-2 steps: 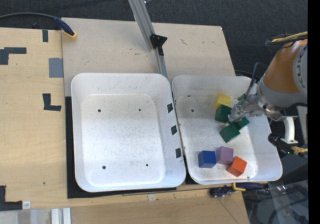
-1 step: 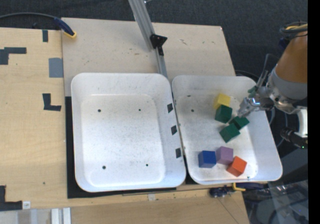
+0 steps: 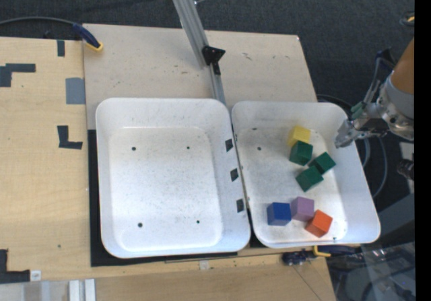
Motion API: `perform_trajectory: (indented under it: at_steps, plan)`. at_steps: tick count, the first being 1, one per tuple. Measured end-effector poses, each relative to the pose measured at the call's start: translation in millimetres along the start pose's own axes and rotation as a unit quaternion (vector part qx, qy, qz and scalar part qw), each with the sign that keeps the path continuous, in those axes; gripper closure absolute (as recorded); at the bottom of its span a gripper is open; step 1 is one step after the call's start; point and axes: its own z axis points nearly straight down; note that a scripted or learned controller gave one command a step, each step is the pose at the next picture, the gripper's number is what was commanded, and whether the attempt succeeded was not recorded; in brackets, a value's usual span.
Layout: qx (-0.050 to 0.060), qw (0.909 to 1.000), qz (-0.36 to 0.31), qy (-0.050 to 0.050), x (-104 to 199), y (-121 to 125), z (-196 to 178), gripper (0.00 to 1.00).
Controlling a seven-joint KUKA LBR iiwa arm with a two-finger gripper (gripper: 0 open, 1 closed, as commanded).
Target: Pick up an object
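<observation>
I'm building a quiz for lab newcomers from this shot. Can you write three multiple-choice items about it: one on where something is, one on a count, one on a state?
1. Which bin holds the blocks?
A. the left bin
B. the right bin
C. both bins

2. How many green blocks are there?
A. one
B. three
C. five

3. Where is the gripper?
A. at the right bin's right rim, apart from the blocks
B. clamped on the orange block
C. over the left bin

Answers:
1 B, all blocks lie in the right bin.
2 B, three green blocks sit together.
3 A, the gripper is at the rim, clear of the orange block.
</observation>
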Motion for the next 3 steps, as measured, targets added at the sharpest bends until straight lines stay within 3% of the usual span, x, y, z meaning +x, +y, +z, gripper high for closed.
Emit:
perform_trajectory:
  at_steps: [1,3]
  plan:
    - [0.001,1.0000,0.000,0.001,0,1,-30,1.00]
    - [0.004,1.0000,-0.003,0.002,106,-9,-5,1.00]
